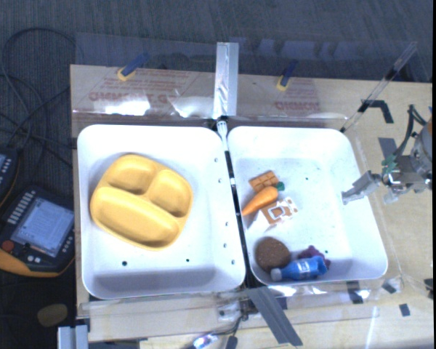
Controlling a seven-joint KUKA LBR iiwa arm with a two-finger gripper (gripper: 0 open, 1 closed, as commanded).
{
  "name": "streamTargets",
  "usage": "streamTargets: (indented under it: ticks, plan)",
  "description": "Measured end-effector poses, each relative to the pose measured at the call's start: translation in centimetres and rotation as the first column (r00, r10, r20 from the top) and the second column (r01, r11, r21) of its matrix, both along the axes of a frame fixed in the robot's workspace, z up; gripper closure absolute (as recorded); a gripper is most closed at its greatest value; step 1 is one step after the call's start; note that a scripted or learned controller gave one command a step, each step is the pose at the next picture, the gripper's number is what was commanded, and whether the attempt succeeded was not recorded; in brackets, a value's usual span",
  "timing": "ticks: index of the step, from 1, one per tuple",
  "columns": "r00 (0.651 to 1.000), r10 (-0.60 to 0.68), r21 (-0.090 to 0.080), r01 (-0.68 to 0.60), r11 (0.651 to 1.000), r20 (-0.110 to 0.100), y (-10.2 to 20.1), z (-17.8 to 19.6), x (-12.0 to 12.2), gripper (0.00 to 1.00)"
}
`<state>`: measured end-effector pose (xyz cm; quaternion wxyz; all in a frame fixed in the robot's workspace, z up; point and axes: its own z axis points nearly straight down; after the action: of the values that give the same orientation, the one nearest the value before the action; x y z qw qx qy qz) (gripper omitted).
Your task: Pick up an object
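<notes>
The right bin (363,217) holds an orange carrot (259,201), a brown waffle piece (263,180), a small white and orange block (280,211), a round brown cookie (272,252), a blue bottle (301,269) lying on its side and a purple item (316,253) behind it. A large yellow bread-shaped object (139,199) takes up much of the left bin (94,267). My gripper (396,174) sits at the view's right side, outside the right bin's right rim, away from all the objects. Nothing shows between its fingers.
Two yellow and blue clamps (133,65) (284,81) hold a plastic sheet at the bench's back edge. A metal post (225,86) stands behind the divider between the bins. Handheld control pendants (29,227) lie on the floor at the left.
</notes>
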<state>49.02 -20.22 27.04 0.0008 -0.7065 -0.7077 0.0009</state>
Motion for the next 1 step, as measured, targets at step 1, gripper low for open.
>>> streamTargets:
  ticks: [1]
  plan:
    - [0.99,-0.139,0.001,0.139,0.99,-0.001,5.35,-5.81,4.47,0.0]
